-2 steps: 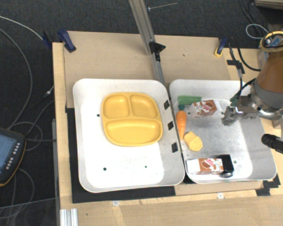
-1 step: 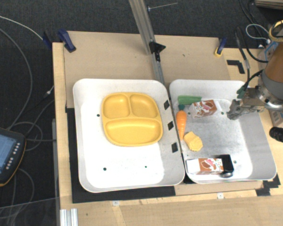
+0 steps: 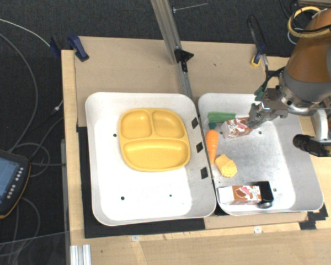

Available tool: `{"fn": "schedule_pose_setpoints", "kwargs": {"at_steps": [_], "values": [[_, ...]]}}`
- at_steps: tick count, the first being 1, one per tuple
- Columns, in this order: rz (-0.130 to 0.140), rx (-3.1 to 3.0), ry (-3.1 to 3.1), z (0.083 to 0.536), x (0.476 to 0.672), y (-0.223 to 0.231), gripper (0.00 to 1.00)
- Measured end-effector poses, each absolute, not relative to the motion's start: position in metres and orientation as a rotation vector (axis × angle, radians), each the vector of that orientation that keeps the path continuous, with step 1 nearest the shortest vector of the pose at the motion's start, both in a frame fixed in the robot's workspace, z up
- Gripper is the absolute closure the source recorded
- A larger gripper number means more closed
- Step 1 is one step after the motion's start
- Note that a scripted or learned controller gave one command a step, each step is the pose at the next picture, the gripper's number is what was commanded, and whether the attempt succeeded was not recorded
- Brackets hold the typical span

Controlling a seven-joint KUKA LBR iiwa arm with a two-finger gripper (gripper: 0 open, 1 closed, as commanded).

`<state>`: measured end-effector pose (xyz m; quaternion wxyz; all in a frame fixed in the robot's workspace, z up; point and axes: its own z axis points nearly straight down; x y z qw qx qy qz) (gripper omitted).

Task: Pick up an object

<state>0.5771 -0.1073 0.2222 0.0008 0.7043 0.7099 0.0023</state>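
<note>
Pouch lies just left of my claw, long axis toward it; claw's state I cannot tell

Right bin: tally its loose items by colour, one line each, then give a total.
Orange: 1, the carrot
Yellow: 1, the corn piece
Green: 1, the green item at the bin's far edge
White and red-brown: 2, the small packet at the gripper and the carton by the near rim
Black: 1, the black object beside the carton
Total: 6
</note>
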Motion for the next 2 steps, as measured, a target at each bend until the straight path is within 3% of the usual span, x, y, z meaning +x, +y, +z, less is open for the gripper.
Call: {"fn": "schedule_pose_setpoints", "kwargs": {"at_steps": [1, 2], "values": [[0.006, 2.213, 2.229, 0.227, 0.59, -0.059, 1.0], [0.005, 2.213, 2.23, 0.221, 0.616, -0.003, 1.0]]}}
